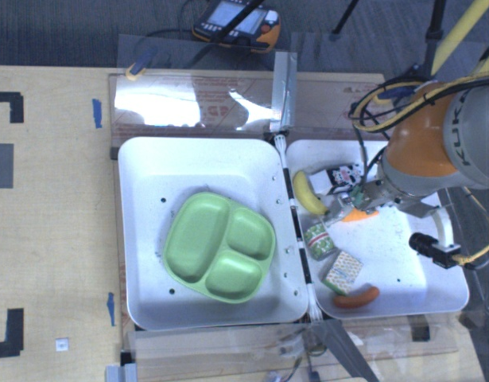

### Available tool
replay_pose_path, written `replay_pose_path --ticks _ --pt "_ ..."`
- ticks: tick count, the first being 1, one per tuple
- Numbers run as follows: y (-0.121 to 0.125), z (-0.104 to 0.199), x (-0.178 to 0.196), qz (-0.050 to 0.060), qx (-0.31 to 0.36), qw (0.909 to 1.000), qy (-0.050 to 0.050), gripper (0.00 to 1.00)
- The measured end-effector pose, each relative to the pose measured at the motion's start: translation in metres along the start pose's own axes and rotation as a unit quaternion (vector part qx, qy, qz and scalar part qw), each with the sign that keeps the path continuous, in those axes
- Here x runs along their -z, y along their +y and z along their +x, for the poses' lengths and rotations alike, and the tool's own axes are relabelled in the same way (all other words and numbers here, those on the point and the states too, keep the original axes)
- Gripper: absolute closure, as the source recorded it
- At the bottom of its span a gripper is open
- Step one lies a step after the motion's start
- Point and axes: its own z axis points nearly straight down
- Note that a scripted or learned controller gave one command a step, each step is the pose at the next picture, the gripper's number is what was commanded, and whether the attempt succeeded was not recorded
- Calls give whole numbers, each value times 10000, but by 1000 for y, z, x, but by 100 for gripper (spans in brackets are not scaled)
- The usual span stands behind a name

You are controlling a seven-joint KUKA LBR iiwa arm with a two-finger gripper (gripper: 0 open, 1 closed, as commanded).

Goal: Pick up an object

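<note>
Two white bins sit side by side, and the gripper [349, 200] is low in the right bin [443, 289], near its back left part; I cannot tell how it is set, because the wrist covers it. Just left of the gripper lies a banana [308, 193], an orange piece [357, 215] shows just beside it on the near side, and further toward the front from it are a green box [319, 241], a patterned box [343, 271] and a sausage [355, 296]. Well to the left of the gripper, the left bin [149, 173] holds a green tray [219, 247] with three compartments.
</note>
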Motion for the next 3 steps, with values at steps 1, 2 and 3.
replay_pose_path --ticks 1,2,3 --pt "18 -36 -18 92 207 9997 50 0" --pt "-43 -56 -17 93 92 9999 42 0" --pt "-83 -28 -16 91 35 9999 51 0"
